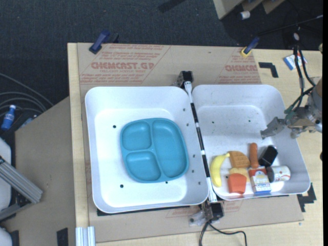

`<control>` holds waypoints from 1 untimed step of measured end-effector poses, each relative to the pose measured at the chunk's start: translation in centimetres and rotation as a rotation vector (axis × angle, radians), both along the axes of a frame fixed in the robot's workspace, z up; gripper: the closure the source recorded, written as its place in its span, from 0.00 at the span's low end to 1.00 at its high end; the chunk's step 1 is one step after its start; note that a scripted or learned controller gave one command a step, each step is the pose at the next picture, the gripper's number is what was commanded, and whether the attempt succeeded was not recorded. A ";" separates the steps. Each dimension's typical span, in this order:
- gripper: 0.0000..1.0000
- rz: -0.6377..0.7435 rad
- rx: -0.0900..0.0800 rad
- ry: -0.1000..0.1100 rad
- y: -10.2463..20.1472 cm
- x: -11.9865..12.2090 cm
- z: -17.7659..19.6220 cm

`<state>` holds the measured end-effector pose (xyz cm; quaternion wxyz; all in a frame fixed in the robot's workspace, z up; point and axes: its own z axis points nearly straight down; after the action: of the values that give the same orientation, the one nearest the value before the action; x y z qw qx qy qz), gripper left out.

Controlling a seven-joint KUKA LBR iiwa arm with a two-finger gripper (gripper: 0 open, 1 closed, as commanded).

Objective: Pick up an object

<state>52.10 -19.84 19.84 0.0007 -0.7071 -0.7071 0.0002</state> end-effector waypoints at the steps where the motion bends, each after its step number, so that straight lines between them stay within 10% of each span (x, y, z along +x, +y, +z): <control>1: 0.00 0.000 0.000 -0.001 -1.1 -2.6 -11.4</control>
<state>49.46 -20.97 8.46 0.0000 -0.7072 -0.7071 -0.0002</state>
